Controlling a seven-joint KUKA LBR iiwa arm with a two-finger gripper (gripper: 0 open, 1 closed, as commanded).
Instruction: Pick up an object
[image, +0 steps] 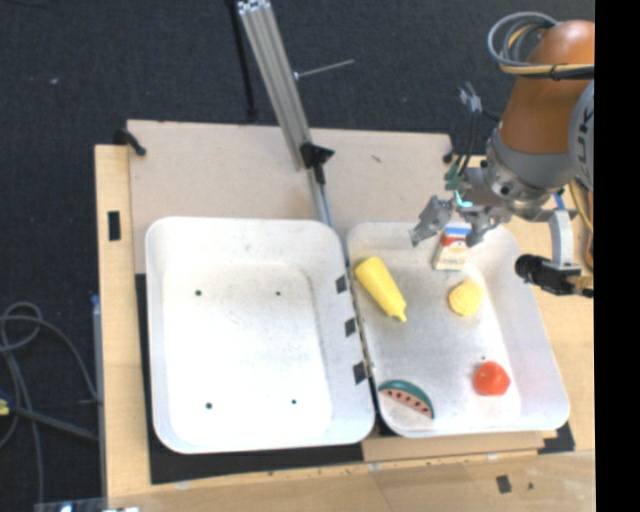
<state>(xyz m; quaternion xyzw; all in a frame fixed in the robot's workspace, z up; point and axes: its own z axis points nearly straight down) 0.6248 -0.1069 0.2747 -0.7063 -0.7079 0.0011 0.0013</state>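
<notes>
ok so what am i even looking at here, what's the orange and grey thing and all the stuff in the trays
That orange and grey thing is a robot arm reaching in from the right. At its end is a gripper, a two-fingered claw for grabbing things. One camera fixed above the bench takes the picture, looking down at a slant. Two shallow white bins sit side by side. The right bin holds toy food: a yellow banana-like piece, a small yellow lump, a red tomato-like ball and a watermelon slice. The gripper hangs over a small carton at the bin's far end; whether it grips it is unclear. The left bin sits beside it.
</notes>
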